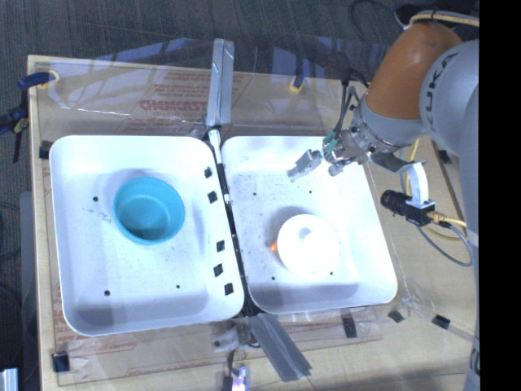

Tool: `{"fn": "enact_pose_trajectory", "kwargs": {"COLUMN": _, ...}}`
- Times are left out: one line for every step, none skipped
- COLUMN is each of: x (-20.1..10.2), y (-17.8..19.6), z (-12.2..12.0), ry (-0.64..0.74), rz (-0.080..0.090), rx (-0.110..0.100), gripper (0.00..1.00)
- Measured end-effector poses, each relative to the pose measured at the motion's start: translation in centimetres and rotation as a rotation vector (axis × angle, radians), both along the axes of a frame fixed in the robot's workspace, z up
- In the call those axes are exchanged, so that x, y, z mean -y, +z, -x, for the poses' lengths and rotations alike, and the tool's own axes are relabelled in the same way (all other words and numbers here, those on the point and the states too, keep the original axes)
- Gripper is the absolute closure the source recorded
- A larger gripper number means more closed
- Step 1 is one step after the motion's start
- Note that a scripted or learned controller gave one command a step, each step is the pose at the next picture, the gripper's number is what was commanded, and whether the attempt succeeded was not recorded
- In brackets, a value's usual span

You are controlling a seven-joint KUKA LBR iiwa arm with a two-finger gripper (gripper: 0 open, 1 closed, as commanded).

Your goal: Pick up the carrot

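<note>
A small sliver of orange, the carrot [274, 247], peeks out at the left edge of a white upturned bowl [308, 243] in the right bin [370, 218]; most of the carrot is hidden by that bowl. My gripper [320, 166] hangs over the far part of the right bin, well above and behind the bowl. Its fingers [304, 164] are spread open with nothing between them.
A blue bowl [149, 209] sits upright in the left bin [73, 283]. A ridge with black clips [221, 235] divides the two bins. The grey and orange arm [415, 63] comes in from the upper right.
</note>
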State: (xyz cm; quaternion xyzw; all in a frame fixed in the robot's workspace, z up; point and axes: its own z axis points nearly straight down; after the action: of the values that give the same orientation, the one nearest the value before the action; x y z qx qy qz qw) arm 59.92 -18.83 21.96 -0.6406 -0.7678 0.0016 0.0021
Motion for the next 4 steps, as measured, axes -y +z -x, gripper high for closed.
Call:
{"fn": "enact_pose_trajectory", "kwargs": {"x": -4.1, "y": -6.3, "z": 5.8, "ry": 0.100, "rz": -0.001, "rx": 0.000, "gripper": 0.00}}
{"fn": "enact_pose_trajectory", "kwargs": {"x": -6.2, "y": -12.8, "z": 12.2, "ry": 0.005, "rz": 0.009, "rx": 0.008, "gripper": 0.00}}
{"fn": "enact_pose_trajectory", "kwargs": {"x": 1.6, "y": -1.4, "z": 6.6, "ry": -0.235, "rz": 0.002, "rx": 0.004, "gripper": 0.00}}
{"fn": "enact_pose_trajectory", "kwargs": {"x": -2.5, "y": -13.0, "z": 12.2, "ry": -0.102, "rz": -0.002, "rx": 0.002, "gripper": 0.00}}
